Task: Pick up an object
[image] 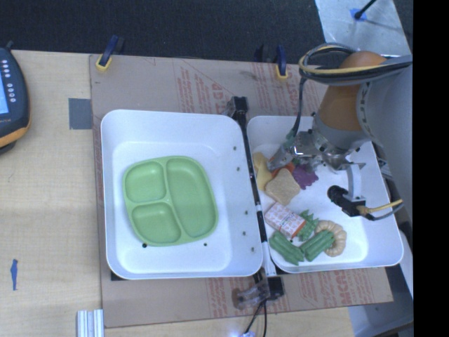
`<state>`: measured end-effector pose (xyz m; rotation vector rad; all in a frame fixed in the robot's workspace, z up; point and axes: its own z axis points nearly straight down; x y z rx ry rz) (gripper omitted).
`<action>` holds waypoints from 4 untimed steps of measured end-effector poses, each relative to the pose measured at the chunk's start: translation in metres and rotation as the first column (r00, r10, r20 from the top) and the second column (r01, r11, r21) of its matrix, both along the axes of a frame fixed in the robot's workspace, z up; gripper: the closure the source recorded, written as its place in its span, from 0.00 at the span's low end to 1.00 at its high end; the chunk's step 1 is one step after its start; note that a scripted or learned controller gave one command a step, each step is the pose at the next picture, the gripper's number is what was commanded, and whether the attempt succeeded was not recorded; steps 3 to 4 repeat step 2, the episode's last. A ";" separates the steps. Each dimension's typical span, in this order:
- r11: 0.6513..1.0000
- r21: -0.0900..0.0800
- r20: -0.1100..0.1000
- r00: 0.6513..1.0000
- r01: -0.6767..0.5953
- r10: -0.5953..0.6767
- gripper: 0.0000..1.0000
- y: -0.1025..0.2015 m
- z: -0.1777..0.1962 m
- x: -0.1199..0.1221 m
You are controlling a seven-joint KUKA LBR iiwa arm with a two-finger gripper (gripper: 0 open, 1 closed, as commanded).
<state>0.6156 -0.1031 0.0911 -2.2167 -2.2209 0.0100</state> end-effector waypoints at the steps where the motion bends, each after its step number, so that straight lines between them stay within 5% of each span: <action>1: 1.000 0.001 0.003 1.000 -0.003 0.003 1.00 0.000 0.016 0.001; 2: 1.000 0.007 0.010 1.000 -0.011 0.011 1.00 0.093 0.106 -0.047; 4: 1.000 0.007 0.010 1.000 -0.011 0.011 1.00 0.093 0.106 -0.047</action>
